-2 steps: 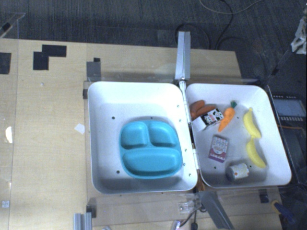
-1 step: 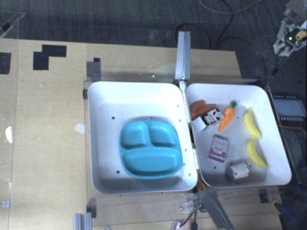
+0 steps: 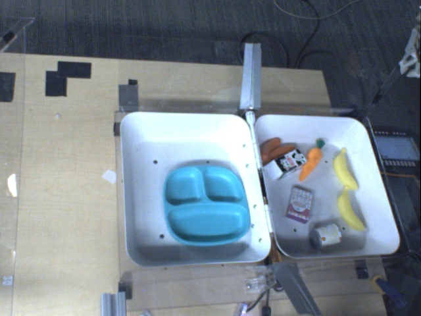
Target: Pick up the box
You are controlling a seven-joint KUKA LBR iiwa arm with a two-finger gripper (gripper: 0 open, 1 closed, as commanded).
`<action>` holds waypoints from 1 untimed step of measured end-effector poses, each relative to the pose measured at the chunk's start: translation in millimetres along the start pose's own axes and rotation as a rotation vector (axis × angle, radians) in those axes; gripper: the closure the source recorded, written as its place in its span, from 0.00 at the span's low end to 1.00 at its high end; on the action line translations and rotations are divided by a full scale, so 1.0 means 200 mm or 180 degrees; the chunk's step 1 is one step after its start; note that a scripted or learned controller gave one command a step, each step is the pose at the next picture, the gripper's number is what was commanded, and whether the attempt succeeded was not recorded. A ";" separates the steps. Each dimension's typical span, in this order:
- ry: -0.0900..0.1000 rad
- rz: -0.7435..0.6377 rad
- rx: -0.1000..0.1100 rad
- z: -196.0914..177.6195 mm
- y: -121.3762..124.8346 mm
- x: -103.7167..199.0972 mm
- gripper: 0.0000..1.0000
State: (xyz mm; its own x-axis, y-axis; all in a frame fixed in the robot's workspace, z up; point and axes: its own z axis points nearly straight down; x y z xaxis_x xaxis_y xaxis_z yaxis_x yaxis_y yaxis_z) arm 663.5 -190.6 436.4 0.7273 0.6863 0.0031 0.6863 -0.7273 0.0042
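A small flat purple box [image 3: 300,204] with a pale label lies face up in the middle of the right bin [image 3: 375,176]. It stands apart from the other items around it. A smaller black-and-white carton [image 3: 289,162] lies tilted near the bin's back left, touching an orange carrot [image 3: 310,163].
The right bin also holds brown sausages [image 3: 276,149], two yellow bananas [image 3: 344,170] [image 3: 350,210] along its right side and a grey can [image 3: 326,236] on its side at the front. A blue divided plate [image 3: 207,204] lies in the left bin [image 3: 141,176]. A metal post [image 3: 250,78] rises behind the divider.
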 end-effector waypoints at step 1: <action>0.0002 0.0164 0.0008 0.00 -0.29 0.27 1.00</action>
State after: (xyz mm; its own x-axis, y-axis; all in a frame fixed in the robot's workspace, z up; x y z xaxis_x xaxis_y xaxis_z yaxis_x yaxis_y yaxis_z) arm 663.2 -112.3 435.9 0.7616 0.6480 0.0039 0.6480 -0.7616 0.0016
